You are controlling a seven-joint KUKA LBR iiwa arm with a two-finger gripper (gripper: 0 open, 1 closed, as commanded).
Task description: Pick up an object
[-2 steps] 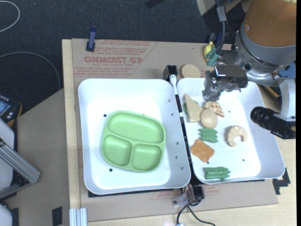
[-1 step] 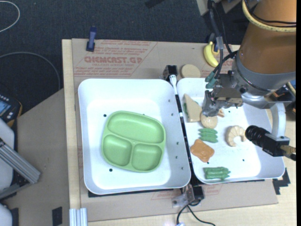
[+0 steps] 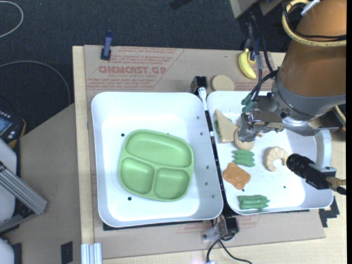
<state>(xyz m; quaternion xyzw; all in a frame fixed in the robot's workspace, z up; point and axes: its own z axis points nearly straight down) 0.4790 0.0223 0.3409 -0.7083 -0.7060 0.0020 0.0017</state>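
One small round beige toy-food piece (image 3: 244, 142) lies directly beneath the gripper (image 3: 247, 132), near the left wall of the right bin (image 3: 313, 202), with no long axis to align to. Just toward the bin's front edge lie a ridged green pea pod (image 3: 243, 157) and a flat orange piece (image 3: 236, 175), and a pale croissant (image 3: 274, 157) sits to its right. The left bin (image 3: 104, 147) holds a smooth green divided plate (image 3: 156, 165).

Dark carpet floor (image 3: 49, 32) surrounds the wooden bench (image 3: 137, 70).

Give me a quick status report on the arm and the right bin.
Hand low in right bin, over a tan piece. No grasp confirmed. Green pods, orange piece, croissant crowd close by.
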